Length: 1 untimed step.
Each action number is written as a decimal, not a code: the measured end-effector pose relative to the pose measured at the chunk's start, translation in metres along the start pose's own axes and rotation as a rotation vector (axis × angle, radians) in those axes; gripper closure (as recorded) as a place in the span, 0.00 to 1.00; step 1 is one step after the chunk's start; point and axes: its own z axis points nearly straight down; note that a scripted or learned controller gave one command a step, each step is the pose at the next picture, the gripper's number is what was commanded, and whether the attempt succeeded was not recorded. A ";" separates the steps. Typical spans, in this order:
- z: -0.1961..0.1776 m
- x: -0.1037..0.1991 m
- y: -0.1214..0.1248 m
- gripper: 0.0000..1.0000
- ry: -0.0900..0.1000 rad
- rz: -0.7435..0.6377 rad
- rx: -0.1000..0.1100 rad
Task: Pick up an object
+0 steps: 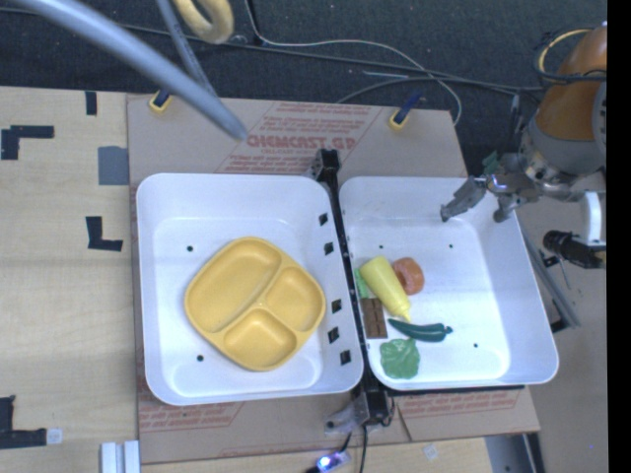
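The right bin [493, 294] holds several small toy foods near its left wall: a yellow piece [383, 284], an orange-red piece [409, 275], a brown block [374, 317], a dark green pepper [424, 331] and a light green piece [400, 359]. My gripper [483, 200] hangs over the bin's upper right corner, well away from the foods, open, with its two fingers spread and nothing between them. The arm's orange band [572, 87] is at the right edge.
The left bin [168, 215] holds a yellow divided plate [256, 304]. A black divider [335, 264] runs between the bins. Cables cross the dark floor behind, and a grey pole [128, 42] slants across the top left.
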 end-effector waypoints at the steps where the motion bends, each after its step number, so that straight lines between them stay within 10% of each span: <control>1: 0.064 -0.004 0.001 0.00 0.000 0.001 0.005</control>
